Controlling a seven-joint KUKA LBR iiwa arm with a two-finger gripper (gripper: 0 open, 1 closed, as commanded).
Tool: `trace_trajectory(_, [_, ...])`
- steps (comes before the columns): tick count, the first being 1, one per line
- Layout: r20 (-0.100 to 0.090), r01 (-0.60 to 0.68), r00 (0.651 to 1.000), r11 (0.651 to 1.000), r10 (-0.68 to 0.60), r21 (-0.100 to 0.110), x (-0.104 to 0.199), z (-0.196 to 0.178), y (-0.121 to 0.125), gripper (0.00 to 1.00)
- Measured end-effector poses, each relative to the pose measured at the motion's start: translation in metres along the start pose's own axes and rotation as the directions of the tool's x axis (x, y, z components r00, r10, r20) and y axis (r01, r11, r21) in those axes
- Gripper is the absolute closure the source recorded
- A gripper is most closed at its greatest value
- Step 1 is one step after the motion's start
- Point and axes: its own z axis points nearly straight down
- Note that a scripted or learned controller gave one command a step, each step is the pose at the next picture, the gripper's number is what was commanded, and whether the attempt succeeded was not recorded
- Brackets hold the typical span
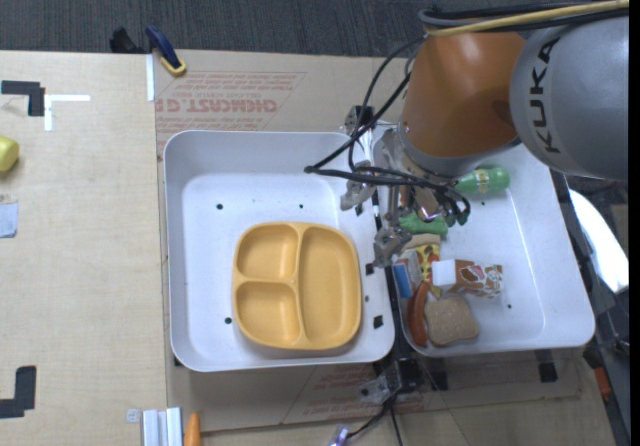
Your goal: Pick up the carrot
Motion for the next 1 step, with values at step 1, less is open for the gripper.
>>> trace_trajectory(1, [0.007,-0.036,0.999,0.999,0.036,-0.002,0.0393,0.0927,0.0964,0.00])
